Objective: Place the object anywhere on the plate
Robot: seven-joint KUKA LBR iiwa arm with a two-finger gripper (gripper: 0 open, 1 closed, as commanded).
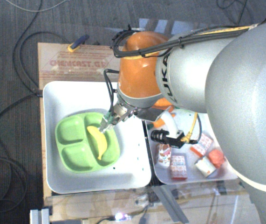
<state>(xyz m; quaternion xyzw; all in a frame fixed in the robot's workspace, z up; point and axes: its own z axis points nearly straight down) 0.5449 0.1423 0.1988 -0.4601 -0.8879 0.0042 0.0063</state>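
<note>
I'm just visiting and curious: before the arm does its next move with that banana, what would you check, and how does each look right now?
1. Banana on the green plate: ok, it lies in the right-hand compartment.
2. Gripper at the banana's upper end: ok.
3. Fingers open or shut: cannot tell.
4. Banana actually held: cannot tell.
5. Plate inside the left bin: ok.
6. Cables hanging by the wrist, free of the plate: ok.
</note>
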